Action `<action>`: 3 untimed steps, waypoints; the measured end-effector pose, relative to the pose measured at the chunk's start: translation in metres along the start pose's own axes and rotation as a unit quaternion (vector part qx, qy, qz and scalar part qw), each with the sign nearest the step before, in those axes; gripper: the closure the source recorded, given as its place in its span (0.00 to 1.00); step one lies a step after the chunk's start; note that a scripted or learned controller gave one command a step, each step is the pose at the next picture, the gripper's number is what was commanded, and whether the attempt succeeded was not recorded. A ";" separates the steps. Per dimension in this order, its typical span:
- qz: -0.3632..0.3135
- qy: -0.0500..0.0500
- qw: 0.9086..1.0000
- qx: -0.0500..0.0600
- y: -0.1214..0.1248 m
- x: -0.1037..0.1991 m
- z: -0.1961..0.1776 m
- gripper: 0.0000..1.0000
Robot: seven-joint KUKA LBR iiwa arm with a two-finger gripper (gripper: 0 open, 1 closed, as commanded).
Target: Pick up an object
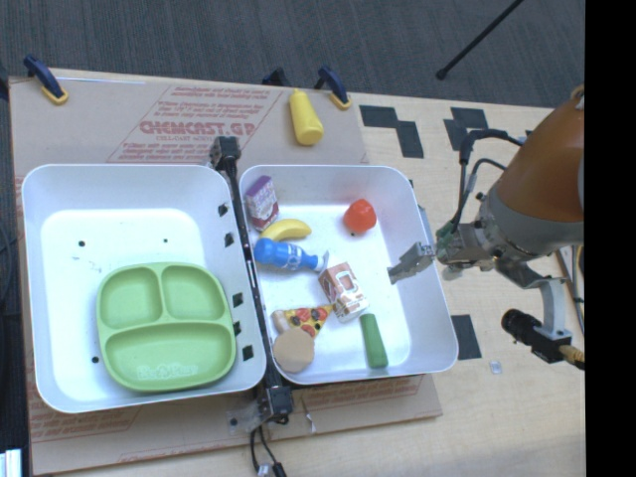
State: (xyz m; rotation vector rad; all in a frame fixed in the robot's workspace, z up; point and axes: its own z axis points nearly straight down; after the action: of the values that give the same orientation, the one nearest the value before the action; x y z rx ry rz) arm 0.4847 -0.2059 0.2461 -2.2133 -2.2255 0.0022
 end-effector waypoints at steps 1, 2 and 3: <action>0.000 0.001 1.000 0.000 -0.007 0.012 0.142 0.00; -0.003 0.000 1.000 0.001 -0.007 0.012 0.132 1.00; 0.000 -0.001 1.000 -0.002 -0.007 0.032 0.018 1.00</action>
State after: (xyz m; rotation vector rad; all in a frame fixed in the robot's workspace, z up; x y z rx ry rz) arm 0.4776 -0.1737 0.2284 -2.2157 -2.2298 -0.0008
